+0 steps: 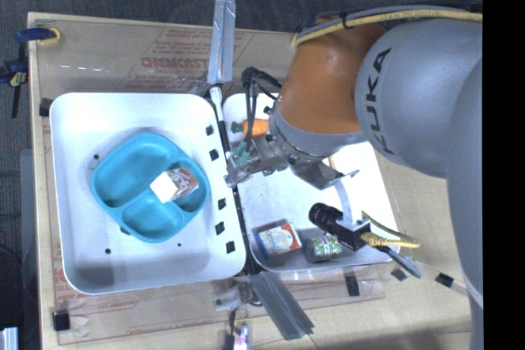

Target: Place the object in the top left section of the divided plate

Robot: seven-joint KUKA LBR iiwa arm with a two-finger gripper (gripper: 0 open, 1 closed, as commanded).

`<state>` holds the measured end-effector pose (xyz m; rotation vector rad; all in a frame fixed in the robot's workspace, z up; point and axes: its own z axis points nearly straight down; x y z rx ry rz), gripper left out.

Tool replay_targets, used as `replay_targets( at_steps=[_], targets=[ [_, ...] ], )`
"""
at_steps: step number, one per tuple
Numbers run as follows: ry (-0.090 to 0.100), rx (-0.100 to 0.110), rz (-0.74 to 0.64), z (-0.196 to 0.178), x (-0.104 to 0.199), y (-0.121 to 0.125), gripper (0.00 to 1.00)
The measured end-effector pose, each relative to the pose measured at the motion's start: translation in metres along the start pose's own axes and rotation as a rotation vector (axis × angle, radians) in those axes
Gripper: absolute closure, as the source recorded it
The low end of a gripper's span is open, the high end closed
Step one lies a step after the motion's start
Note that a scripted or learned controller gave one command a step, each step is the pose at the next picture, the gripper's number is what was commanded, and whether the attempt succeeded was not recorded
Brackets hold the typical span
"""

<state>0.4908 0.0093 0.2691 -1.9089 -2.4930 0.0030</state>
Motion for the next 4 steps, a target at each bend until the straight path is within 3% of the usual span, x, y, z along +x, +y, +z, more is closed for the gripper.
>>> replay_targets(
  at_steps=[1, 2, 3, 4],
  targets=[
    [-0.001, -0.001, -0.373, -0.007, -0.012, -0.017, 1.00],
    [0.000, 0.001, -0.457, 0.067, 0.034, -0.006, 1.00],
    [0.000, 0.001, -0.456, 0.067, 0.034, -0.006, 0.00],
    [0.001, 0.000, -0.479, 0.078, -0.048, -0.028, 0.00]
  ],
)
